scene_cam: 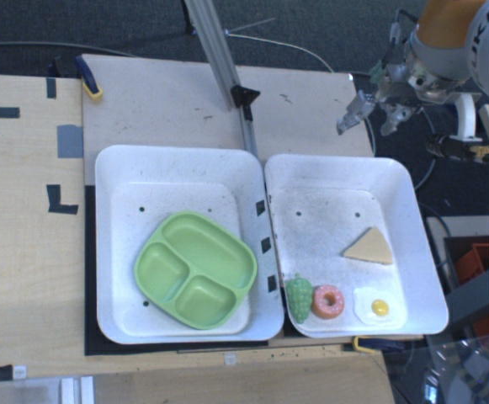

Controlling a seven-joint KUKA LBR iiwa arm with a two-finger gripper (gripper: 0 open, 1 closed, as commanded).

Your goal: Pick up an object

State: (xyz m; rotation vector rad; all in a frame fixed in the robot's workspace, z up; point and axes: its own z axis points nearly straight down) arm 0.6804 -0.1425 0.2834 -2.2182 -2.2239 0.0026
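Nothing picked yet: the gripper (369, 116) hangs above the bench beyond the far right corner of the right bin (412, 194), well apart from every object, with its fingers spread apart and nothing between them. Candidate objects all lie in the right bin: a tan wedge (369, 247) like a cheese slice near the middle right, and along the near wall a green bumpy toy (299, 298), a pink donut (327, 301) just beside it, and a fried egg (377, 307) toward the near right corner. The left bin (109, 194) holds a green divided plate (195, 268). My read: the task is at its start; the approach, descent, closing and lift are all left to do, and no target is obvious from the arm's pose. The arm (450, 23) is cut off at the top right, so only the wrist and orange band show. The fingertips are small and dark against the bench edge, so their exact gap is hard to judge.
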